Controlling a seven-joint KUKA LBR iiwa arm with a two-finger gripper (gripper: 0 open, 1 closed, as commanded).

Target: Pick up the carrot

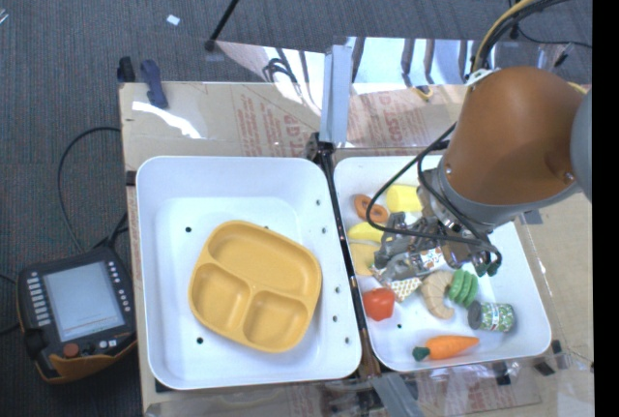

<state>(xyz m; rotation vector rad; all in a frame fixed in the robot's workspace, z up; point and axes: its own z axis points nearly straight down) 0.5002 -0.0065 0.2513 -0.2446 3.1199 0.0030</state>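
While the arm is hanging over the right bin (pixel 534 294), the carrot (pixel 449 346) is lying at that bin's six o'clock. It looks light, rigid, tapered; mid-body seems the best grip. I cannot tell the end effector's (pixel 426 255) state.

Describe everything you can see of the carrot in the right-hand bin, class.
The carrot is a small toy-like piece, smooth and probably plastic, with an orange tapered body and a green stub at its left end. It lies flat, pointing right, on the floor of the right bin near the front wall. Nothing appears to touch it; the gripper is farther back, above other items.
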